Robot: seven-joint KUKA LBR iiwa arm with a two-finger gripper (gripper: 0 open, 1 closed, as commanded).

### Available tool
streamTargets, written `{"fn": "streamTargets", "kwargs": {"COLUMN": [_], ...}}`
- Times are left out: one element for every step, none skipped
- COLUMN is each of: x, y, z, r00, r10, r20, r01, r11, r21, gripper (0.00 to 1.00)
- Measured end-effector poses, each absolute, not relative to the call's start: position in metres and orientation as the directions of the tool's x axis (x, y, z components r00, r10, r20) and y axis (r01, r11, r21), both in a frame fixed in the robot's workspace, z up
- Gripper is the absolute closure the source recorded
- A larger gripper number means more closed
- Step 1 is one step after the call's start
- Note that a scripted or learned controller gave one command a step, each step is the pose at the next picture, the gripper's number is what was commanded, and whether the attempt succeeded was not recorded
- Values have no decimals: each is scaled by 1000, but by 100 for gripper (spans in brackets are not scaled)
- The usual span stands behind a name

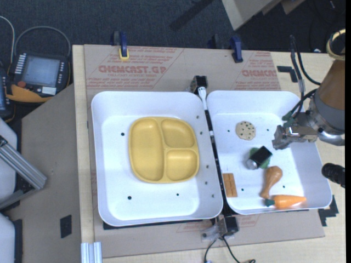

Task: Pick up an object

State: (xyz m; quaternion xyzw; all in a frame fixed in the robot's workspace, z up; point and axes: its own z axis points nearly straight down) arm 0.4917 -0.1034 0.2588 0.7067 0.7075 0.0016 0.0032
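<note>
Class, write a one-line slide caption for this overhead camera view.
Gripper hovers over the right bin with cookie, carrot and drumstick; yellow tray lies in the left bin.

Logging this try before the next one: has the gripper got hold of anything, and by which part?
Nothing is held. The gripper hangs over the right bin, apart from the cookie, the black object and the chicken drumstick.
</note>
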Motion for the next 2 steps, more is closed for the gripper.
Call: {"fn": "streamTargets", "kwargs": {"x": [511, 526], "y": [-64, -12], "z": [253, 257], "r00": [-5, -6], "r10": [1000, 1000], "r20": [-1, 0], "r01": [1000, 1000], "r11": [5, 6], "r21": [3, 3], "gripper": [100, 100]}}
